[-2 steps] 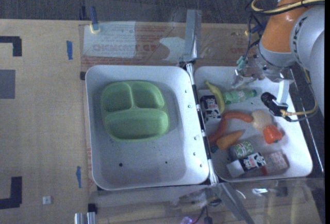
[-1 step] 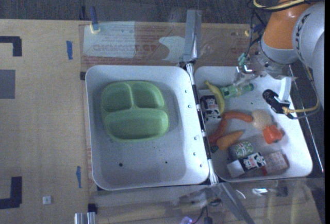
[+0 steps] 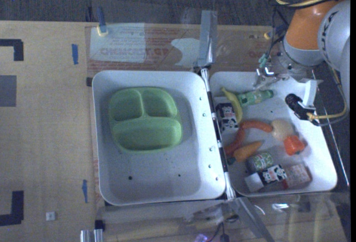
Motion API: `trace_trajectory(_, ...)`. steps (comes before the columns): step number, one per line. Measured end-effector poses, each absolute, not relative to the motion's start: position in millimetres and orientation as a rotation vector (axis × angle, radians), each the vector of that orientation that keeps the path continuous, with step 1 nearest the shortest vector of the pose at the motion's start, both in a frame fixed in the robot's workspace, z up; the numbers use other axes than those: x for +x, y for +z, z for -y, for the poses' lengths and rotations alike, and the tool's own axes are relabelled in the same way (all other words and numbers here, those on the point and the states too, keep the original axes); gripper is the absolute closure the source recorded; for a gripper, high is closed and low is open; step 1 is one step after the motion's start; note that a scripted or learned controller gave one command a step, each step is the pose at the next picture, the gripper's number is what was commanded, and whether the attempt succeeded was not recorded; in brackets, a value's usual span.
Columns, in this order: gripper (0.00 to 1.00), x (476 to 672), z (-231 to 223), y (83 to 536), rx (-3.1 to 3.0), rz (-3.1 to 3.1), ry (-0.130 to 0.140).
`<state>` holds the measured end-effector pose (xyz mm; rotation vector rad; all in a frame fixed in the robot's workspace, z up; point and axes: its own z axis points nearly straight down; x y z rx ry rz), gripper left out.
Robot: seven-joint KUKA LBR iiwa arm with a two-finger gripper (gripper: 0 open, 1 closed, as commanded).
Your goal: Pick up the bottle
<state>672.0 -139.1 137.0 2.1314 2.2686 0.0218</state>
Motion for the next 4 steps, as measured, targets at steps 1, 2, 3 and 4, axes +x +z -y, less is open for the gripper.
trace_trajectory(1, 0.0, 671.9, 139, 137, 2.131, -2.269, 0.021)
trace_trajectory(2, 0.0, 669.2, 136, 88, 2.107, -2.319, 0.006)
trace_trajectory(3, 1.0, 670.2, 134, 99, 2.104, -2.319, 0.007)
trace_trajectory(4, 1.0, 667.8, 102, 207, 2.14, -2.296, 0.002)
